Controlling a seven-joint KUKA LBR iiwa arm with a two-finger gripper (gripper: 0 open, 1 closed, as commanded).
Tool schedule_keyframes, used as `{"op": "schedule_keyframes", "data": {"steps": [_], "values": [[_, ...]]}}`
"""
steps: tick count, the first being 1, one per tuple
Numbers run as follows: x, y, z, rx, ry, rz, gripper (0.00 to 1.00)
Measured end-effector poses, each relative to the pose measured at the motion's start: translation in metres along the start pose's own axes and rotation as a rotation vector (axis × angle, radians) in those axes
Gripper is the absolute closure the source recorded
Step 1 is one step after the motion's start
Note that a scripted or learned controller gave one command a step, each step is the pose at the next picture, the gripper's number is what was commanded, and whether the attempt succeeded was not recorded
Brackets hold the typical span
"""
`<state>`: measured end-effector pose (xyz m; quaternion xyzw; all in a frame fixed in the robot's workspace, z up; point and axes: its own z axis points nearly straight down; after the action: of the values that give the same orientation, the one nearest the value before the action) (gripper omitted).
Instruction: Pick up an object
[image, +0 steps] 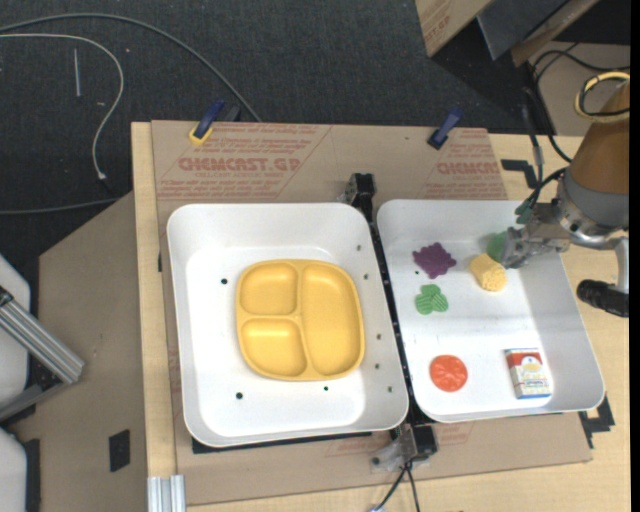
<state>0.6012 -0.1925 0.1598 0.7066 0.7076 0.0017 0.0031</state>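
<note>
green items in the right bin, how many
2: a green leafy piece left of centre, below the purple one, and a green object by the gripper, partly hidden. The arm may hide more.

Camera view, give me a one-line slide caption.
The gripper hovers beside a yellow toy in the right bin; a yellow divided plate sits in the left bin.

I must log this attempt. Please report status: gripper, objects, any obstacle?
Gripper low in right bin, beside yellow piece; nothing seen held. Purple, green, red pieces and small box lie loose. No obstacle seen.
</note>
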Motion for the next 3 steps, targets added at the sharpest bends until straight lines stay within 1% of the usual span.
{"op": "schedule_keyframes", "data": {"steps": [1,2,3], "values": [[0.0,0.002,-0.052,-0.001,0.0,0.0,1.0],[0.051,-0.008,-0.066,0.008,0.005,-0.004,1.0],[0.1,-0.023,-0.057,0.011,0.005,-0.003,1.0]]}}
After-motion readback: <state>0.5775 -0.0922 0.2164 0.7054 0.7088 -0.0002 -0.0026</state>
